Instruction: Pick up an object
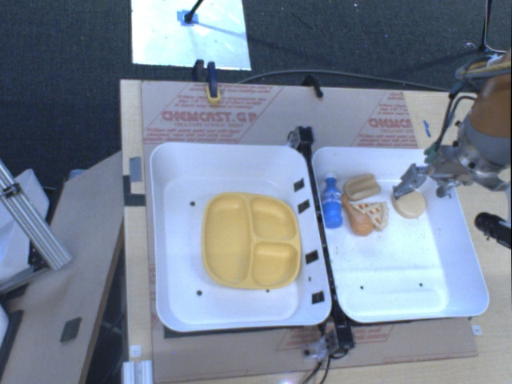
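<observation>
The right bin (416, 282) holds several small items along its far side. A blue bottle (331, 203) lies by the bin's left wall. Beside it are a tan hot-dog bun (362, 186), a triangular sandwich piece (373, 214) and an orange lump (359, 223). A round pale tan disc (411, 206) lies furthest right. My gripper (426, 186) hangs over the bin's far right part, just above and behind the disc. Its two fingers stand apart, open, with nothing between them.
The left bin (180, 214) holds a yellow divided plate (252, 240). A black clip strip (314, 230) joins the two bins. The arm's grey and orange wrist (490, 126) comes in from the right. A metal rail (32, 222) stands off the bench's left.
</observation>
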Action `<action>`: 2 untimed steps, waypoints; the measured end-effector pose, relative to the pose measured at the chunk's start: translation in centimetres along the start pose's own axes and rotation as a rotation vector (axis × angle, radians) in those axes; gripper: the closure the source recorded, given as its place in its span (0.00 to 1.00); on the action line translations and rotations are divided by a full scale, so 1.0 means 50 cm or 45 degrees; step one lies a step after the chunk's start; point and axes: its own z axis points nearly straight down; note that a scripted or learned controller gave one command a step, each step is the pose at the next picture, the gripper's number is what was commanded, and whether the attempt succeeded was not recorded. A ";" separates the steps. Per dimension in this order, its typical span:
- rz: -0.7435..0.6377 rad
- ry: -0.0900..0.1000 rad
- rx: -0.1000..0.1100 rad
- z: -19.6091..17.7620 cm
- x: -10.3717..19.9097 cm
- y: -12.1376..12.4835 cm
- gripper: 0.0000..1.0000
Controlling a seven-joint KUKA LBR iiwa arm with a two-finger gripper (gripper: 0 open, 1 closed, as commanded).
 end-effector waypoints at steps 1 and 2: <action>-0.003 -0.003 -0.016 -0.015 0.001 0.005 0.00; -0.001 -0.002 -0.012 0.095 -0.012 0.021 0.00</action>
